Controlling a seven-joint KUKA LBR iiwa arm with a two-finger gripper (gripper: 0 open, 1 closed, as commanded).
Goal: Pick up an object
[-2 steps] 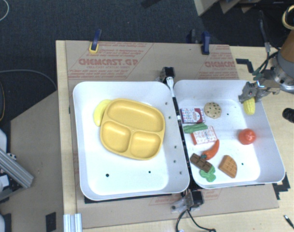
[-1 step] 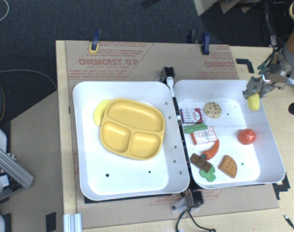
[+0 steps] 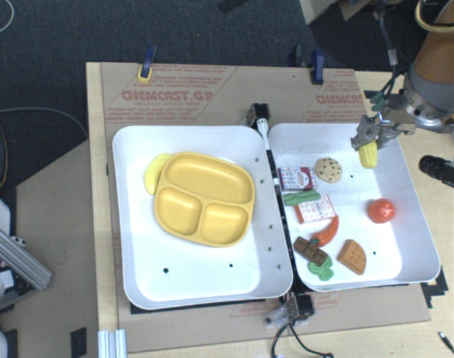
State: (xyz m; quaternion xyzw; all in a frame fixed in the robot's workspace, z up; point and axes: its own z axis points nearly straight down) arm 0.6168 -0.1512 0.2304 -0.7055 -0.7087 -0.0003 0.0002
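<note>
Nearest, at the front of the right bin (image 3: 417, 263), lie a toy waffle (image 3: 352, 256), a brown chocolate piece (image 3: 309, 249) touching a green item (image 3: 323, 271), and an orange-red chili pepper (image 3: 327, 231). Behind them are two small red-and-white packets (image 3: 314, 209) (image 3: 296, 178), a red tomato (image 3: 381, 210) and a cookie (image 3: 329, 169). The left bin (image 3: 137, 274) carries a yellow divided plate (image 3: 203, 198), with a banana (image 3: 155, 173) at its left edge. Farther back, the gripper (image 3: 373, 139) is above the right bin's far corner, its jaws closed on a yellow corn cob (image 3: 369, 154).
</note>
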